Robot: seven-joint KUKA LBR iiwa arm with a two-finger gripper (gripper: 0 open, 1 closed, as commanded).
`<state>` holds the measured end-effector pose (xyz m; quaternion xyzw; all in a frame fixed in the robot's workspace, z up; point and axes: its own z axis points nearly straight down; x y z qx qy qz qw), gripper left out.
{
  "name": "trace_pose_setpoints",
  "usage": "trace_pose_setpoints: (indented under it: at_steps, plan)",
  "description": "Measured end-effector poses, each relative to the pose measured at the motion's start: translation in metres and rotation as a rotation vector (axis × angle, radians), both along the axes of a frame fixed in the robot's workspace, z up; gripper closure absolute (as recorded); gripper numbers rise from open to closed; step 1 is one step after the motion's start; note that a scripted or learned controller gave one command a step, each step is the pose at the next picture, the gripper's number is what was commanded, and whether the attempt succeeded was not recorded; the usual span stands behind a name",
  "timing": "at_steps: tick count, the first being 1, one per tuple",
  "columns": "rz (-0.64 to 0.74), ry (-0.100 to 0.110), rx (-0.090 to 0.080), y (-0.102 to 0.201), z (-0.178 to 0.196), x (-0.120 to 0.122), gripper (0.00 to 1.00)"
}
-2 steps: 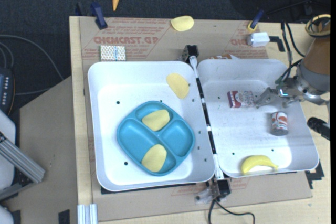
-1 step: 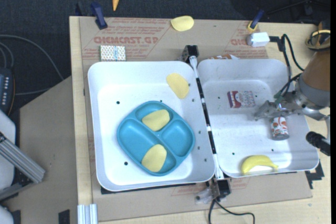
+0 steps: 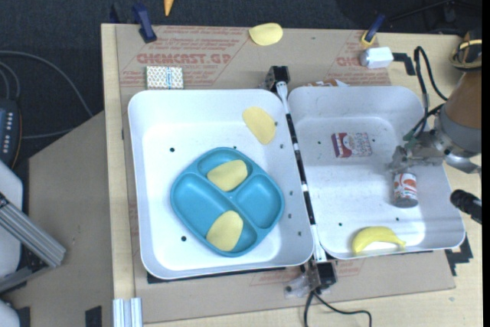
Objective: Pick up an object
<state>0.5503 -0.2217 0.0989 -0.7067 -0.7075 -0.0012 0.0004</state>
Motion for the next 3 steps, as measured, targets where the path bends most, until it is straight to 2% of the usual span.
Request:
trace_pose_setpoints:
  at_steps: [1, 2, 3]
  plan:
    - [0.001, 0.001, 0.002, 0.001, 0.0, 0.0, 0.0]
    - [0.001, 0.005, 0.004, 0.003, -0.015, -0.04, 0.0]
    - [-0.001, 0.001, -0.001, 0.001, -0.005, -0.04, 1.0]
